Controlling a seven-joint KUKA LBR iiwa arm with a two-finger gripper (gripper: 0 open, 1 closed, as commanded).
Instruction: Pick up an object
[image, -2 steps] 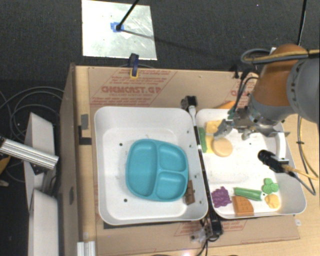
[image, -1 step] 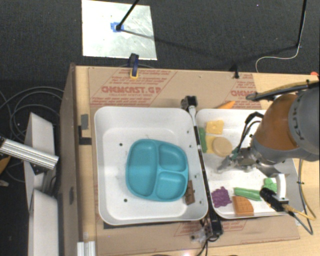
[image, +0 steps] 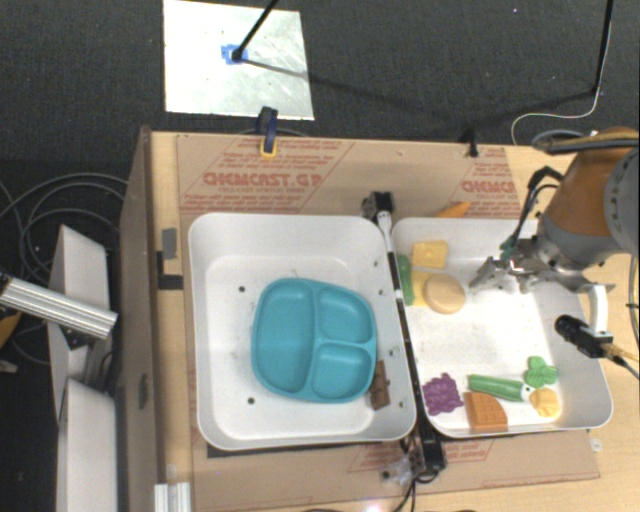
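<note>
My gripper hangs over the upper middle of the right bin, open, with nothing between its fingers. Just to its left lies a round beige bun, close but apart from it. A yellow cheese block sits above the bun. Along the bin's left wall lies a green stick. At the front of the bin lie purple grapes, a brown toast slice, a green cucumber, a green leafy piece and a small yellow piece.
The left bin holds a blue compartment plate. A brown piece rests by the divider at that plate's right edge. An orange carrot lies at the right bin's back rim. The arm's black fitting overhangs the right wall.
</note>
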